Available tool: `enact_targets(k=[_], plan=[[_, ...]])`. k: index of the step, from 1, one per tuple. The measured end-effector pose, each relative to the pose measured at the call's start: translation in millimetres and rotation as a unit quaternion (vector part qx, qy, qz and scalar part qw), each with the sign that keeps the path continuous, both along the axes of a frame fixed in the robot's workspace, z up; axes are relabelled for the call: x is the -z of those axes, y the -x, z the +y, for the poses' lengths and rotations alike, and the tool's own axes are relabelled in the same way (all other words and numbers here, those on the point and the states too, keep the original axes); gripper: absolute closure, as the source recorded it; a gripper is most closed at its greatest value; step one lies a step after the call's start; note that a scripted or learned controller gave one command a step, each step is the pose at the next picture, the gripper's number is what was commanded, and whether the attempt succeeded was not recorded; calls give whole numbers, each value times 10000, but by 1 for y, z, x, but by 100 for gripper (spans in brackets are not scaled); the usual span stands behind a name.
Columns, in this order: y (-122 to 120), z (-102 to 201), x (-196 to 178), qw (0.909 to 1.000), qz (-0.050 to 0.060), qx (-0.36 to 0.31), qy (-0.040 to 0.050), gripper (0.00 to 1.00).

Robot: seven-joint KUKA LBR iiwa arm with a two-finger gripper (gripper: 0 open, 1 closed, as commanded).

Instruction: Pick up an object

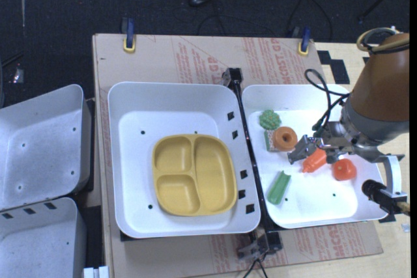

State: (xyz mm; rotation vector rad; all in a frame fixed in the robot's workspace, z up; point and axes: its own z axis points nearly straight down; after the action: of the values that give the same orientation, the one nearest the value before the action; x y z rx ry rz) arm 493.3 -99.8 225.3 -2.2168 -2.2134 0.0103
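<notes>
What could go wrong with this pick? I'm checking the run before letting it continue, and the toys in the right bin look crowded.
The tool sits low among close neighbours: the orange carrot-like piece, the red piece and the orange ring. It may nudge one away or catch two at once. The carrot piece looks small and tapered, so it could slip out when lifted. The cables hanging near the wrist could snag.
</notes>
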Motion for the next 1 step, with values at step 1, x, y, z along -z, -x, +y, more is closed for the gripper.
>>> enact_targets(k=[1], plan=[[-2, 0, -4, 10000, -50, -12, 8, 0]])
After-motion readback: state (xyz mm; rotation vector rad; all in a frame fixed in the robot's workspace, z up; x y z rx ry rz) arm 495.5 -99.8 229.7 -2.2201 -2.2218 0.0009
